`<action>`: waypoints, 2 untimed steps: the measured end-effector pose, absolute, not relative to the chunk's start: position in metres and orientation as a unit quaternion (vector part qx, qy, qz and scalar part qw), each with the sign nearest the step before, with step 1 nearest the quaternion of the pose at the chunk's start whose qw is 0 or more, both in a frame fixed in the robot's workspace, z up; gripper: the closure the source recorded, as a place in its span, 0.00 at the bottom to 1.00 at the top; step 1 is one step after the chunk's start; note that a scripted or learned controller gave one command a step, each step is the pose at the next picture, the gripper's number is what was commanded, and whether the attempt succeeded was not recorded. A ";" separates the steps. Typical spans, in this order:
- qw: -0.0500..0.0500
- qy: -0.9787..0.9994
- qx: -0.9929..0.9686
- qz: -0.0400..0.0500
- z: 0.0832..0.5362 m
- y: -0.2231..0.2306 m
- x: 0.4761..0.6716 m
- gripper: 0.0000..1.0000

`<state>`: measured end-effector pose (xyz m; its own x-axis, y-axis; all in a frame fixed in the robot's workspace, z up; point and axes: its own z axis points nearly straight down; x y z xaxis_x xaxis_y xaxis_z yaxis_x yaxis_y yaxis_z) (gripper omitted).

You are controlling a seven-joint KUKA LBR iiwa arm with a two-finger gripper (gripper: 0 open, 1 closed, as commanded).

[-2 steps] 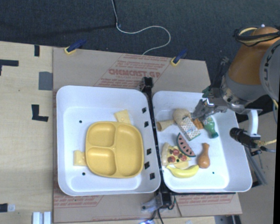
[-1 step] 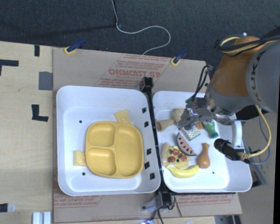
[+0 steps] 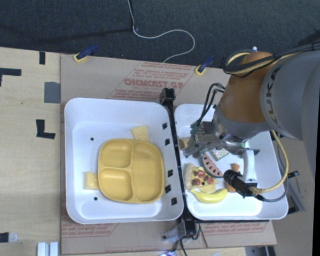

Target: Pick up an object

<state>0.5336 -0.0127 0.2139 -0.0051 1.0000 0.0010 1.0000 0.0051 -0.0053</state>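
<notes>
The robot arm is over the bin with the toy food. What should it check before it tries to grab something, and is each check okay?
1. Gripper is over the right bin, where the toys are: ok.
2. There are toys to pick: a banana, a pizza slice and a watermelon slice lie near the bin's front: ok.
3. A toy sits right under the gripper: cannot tell, the arm hides that spot.
4. Gripper has room beside the wall between the bins: cannot tell, it is close to it.
5. Yellow divided plate in the left bin is out of the way: ok.
</notes>
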 end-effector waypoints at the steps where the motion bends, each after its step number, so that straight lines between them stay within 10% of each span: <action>1: 0.002 -0.709 -0.705 0.001 0.216 0.028 0.515 1.00; 2: 0.002 -0.708 -0.706 0.001 0.219 0.038 0.506 1.00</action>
